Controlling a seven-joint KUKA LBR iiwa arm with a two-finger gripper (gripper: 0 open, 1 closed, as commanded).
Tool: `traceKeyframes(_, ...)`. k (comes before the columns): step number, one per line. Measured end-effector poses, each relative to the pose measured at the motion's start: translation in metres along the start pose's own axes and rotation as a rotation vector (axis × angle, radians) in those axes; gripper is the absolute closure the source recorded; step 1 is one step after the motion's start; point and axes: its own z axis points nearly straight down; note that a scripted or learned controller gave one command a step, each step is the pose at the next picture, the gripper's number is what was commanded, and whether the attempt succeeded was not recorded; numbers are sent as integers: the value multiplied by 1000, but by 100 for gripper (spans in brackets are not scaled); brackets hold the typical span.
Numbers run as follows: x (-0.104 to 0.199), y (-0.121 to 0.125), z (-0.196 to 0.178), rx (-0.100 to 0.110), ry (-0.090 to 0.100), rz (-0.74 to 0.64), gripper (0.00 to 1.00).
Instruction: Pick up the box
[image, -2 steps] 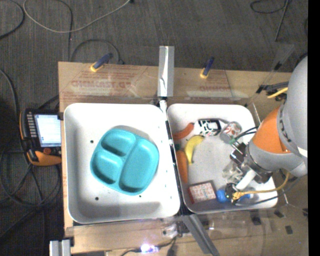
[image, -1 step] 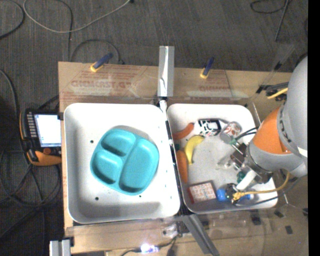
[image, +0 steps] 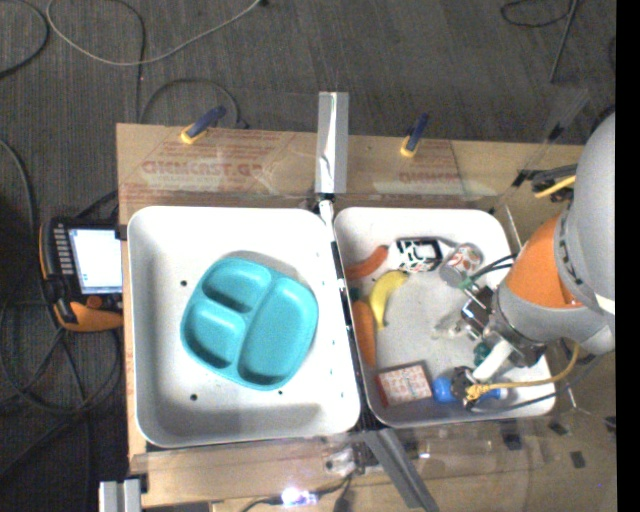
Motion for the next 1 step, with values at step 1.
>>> traceKeyframes(1, 0, 0, 0, 0, 0, 0, 0)
